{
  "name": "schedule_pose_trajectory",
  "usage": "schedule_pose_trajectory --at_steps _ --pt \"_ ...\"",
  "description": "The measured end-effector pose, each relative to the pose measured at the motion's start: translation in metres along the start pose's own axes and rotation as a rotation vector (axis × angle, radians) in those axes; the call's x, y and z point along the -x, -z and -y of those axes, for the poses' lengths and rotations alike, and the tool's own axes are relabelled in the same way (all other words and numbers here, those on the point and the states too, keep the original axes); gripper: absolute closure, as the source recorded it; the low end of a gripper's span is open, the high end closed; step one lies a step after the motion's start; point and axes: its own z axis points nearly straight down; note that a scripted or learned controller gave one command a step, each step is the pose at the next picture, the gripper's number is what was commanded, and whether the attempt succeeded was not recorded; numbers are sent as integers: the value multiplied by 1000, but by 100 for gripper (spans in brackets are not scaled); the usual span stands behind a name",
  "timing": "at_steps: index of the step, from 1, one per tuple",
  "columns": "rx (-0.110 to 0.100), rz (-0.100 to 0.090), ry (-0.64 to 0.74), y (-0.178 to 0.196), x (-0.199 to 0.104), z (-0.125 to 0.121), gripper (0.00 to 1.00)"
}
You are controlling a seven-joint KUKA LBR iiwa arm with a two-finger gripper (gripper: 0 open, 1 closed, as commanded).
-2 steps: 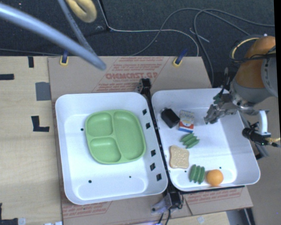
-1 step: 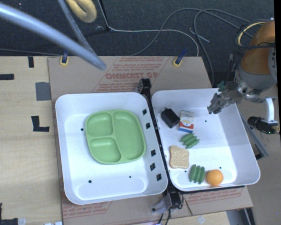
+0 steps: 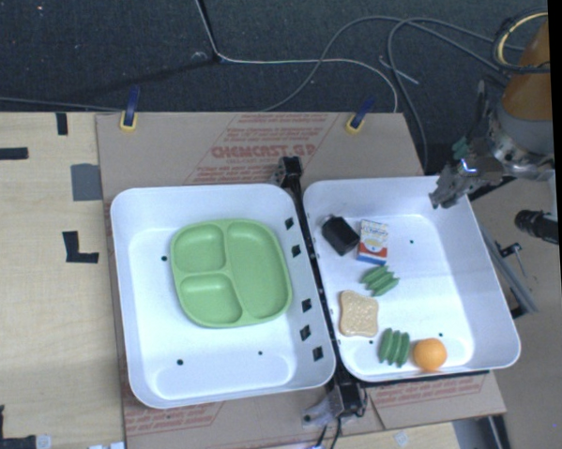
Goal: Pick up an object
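Left bin (image 3: 143, 273): green divided plate (image 3: 232, 272). Right bin (image 3: 472, 284): black block (image 3: 339, 234), carton (image 3: 373, 241), toast (image 3: 358, 313), two green pods (image 3: 380, 280), orange (image 3: 429, 354) lower right. Gripper (image 3: 446, 193) upper right; grip state unreadable.

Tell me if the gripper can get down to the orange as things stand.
Probably yes. The orange lies uncovered in the right bin, green pods just beside it. The gripper hangs at the bin's far right edge, nothing between.
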Motion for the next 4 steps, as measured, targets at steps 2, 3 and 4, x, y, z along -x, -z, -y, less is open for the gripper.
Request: schedule_pose_trajectory --at_steps 2,3,4 --pt "-6 -2 3 14 -44 -4 100" --pt "-6 -3 5 18 -97 -9 100" --pt "-6 -3 5 13 -153 -16 100"
